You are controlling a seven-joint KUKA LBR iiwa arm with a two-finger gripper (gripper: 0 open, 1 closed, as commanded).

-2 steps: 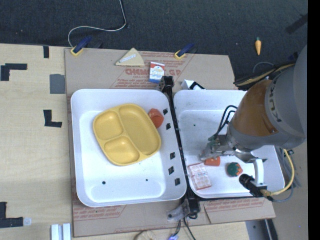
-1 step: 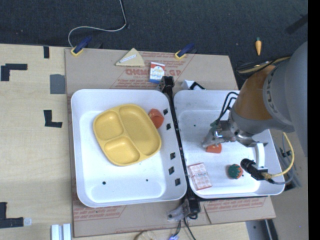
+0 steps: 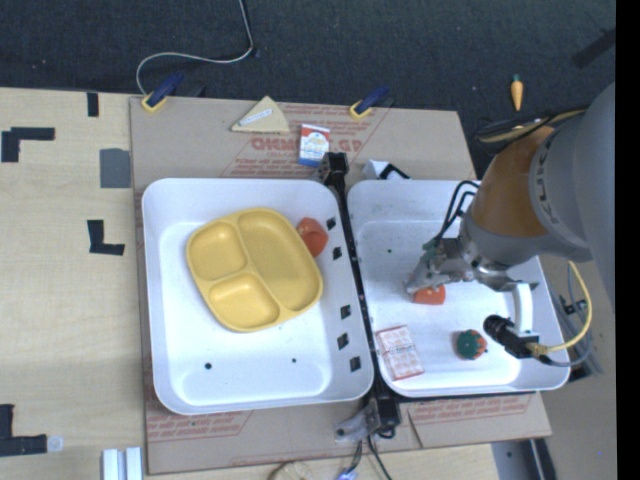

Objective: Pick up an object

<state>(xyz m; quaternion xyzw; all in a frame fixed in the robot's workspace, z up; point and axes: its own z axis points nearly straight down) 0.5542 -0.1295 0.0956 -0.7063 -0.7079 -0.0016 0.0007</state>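
Currently the gripper (image 3: 432,280) sits mid right bin (image 3: 390,218), fingers closed onto a small red object (image 3: 430,294); bare white floor lies toward the bin's upper-left wall.

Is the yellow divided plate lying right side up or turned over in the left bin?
Right side up. The yellow divided plate shows its three hollow compartments facing upward, and it lies flat on the left bin floor.

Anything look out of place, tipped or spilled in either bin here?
Nothing spilled or damaged. The yellow divided plate lies askew in the left bin, with a small orange thing tucked against its rim. In the right bin, the end effector sits right over a small red thing.
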